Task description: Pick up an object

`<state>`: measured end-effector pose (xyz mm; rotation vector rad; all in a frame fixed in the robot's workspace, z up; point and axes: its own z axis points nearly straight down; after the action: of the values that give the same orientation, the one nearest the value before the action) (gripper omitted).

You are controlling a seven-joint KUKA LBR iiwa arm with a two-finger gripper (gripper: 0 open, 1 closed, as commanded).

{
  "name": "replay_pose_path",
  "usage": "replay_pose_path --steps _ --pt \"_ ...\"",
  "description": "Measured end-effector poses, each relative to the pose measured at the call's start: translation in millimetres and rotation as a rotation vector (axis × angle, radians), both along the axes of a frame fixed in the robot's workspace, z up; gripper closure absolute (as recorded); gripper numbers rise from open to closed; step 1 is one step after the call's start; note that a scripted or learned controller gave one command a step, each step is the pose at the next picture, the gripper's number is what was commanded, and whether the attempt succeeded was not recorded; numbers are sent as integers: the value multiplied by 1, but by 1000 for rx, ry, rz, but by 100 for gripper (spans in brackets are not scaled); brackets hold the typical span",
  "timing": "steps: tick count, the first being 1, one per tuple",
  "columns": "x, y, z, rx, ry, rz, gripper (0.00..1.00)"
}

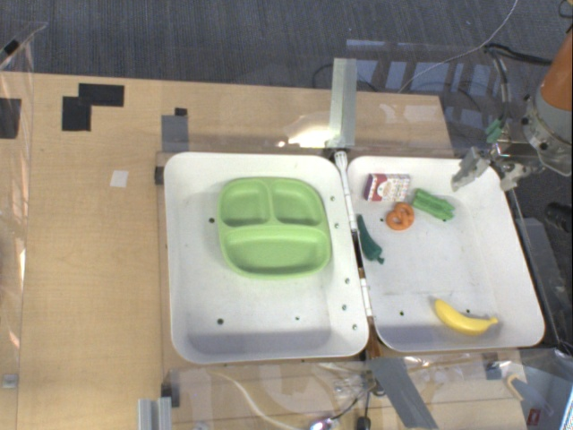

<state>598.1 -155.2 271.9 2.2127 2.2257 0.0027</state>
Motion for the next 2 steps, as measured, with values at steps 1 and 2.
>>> replay_pose_path --steps 1,2 --pt "48 19 -105 1 1 43 0" --pt "33 40 -181 -2 -10 164 0"
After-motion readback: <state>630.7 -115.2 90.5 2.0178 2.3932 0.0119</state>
